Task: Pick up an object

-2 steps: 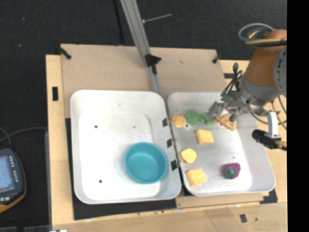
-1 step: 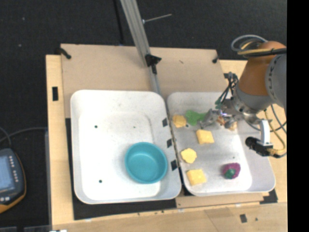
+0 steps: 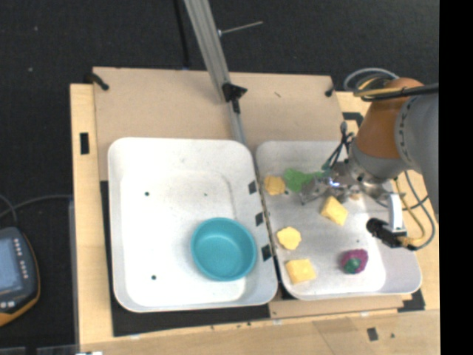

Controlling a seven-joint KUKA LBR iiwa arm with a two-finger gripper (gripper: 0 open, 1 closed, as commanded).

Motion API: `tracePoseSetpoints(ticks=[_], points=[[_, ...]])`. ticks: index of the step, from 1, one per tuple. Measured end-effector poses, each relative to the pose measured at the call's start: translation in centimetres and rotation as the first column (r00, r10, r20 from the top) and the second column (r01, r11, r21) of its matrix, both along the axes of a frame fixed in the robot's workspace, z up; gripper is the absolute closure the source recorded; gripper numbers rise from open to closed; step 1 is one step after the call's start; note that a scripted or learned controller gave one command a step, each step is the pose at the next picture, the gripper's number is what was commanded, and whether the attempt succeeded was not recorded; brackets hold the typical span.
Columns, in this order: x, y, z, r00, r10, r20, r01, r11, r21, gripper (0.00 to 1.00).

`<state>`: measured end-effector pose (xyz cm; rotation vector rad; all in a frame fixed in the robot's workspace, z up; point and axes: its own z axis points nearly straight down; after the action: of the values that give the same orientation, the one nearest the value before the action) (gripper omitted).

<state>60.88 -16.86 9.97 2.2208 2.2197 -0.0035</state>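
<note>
Free room and obstacles over the two bins.

The left bin [image 3: 148, 168] lay mostly bare, its only obstacle a blue bowl [image 3: 222, 248] near its right front corner. The right bin [image 3: 403, 276] was crowded: a green piece [image 3: 298, 179] and four yellow blocks [image 3: 333, 212] lay scattered across it, a purple ball [image 3: 355, 261] lay near its front, and the arm [image 3: 384, 135] overhung its far right part. A slanted metal pole [image 3: 211, 43] crossed above the back, ending near the gap between the bins.

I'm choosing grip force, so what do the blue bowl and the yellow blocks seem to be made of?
Blue bowl: probably hard plastic, judging by its smooth, even colour and faint sheen. Yellow blocks, for example one in the right bin: probably foam or sponge, with a matte finish and soft, rounded edges. The view is too coarse to be sure.
</note>
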Motion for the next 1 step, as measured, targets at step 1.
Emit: tracePoseSetpoints(ticks=[1], points=[[0.13,-0.08,1.30,1.000,-0.002,0.005,0.002,1.000,0.000,1.00]])
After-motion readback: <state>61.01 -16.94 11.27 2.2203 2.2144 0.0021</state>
